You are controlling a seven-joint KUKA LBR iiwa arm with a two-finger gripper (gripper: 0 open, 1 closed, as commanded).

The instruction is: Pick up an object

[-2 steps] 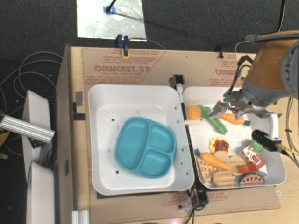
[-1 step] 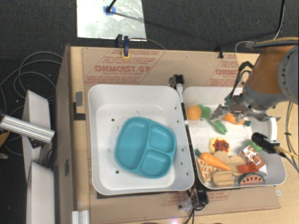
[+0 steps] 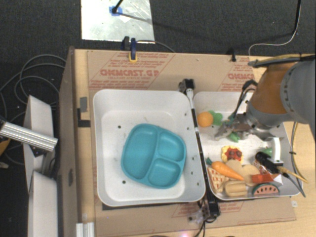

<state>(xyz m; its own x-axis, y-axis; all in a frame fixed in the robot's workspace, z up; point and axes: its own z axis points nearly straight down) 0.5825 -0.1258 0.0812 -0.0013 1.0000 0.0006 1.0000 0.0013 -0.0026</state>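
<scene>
An object, likely the orange ball (image 3: 205, 119), is being approached by the gripper (image 3: 228, 130); jaw state cannot be told; descent is required.

The left bin (image 3: 106, 107) has bare floor along its rim, with a blue divided plate (image 3: 154, 155) taking its middle. In the right bin (image 3: 210, 98), toy food crowds the near end: carrot (image 3: 226, 169), waffle (image 3: 217, 178), watermelon slice (image 3: 265, 188). An orange (image 3: 205, 119) sits by the dividing wall. The far strip looks open, though the arm (image 3: 281, 95) covers part.
</scene>
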